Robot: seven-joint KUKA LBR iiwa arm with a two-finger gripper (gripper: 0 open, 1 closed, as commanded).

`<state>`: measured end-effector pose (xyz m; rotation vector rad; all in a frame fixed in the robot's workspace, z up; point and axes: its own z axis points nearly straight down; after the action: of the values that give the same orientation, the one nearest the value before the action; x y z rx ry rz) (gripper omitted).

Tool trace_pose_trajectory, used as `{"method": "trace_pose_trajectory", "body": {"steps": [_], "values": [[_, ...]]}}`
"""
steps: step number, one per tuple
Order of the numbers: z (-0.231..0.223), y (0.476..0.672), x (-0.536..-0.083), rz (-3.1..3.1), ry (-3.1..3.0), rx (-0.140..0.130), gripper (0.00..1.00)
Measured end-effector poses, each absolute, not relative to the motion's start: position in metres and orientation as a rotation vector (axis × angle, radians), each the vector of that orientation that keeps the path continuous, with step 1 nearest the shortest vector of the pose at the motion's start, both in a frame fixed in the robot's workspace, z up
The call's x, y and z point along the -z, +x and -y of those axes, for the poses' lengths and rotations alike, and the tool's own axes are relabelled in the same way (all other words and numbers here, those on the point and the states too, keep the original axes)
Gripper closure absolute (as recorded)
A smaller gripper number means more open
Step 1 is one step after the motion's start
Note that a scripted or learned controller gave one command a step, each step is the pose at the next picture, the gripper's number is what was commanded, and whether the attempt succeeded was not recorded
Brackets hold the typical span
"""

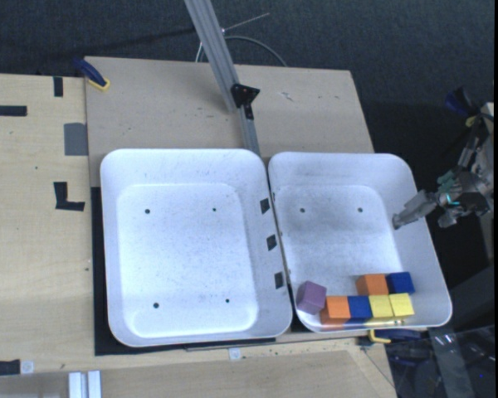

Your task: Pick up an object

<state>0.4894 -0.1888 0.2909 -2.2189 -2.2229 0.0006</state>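
Several small blocks lie in the near right corner of the right bin (332, 166). A purple block (313, 295) sits furthest left. Beside it runs a row: an orange block (338, 307), a blue block (359, 307) and two yellow blocks (382, 307). Behind that row sit another orange block (371, 285) and a blue block (399, 283). My gripper (432, 206) hangs over the right rim of this bin, about mid-way along it and well behind the blocks. Nothing is seen in its grasp.
The left bin (108, 172) adjoins the right one. A slanted metal pole (216, 40) with a black clamp (245, 96) stands behind the bins. A blue and yellow clip (92, 73) lies at the board's far left corner.
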Motion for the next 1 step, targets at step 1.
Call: {"method": "trace_pose_trajectory", "body": {"steps": [1], "values": [[0.1732,0.5147,-0.2309,2.220,-2.215,-0.005,0.00]]}}
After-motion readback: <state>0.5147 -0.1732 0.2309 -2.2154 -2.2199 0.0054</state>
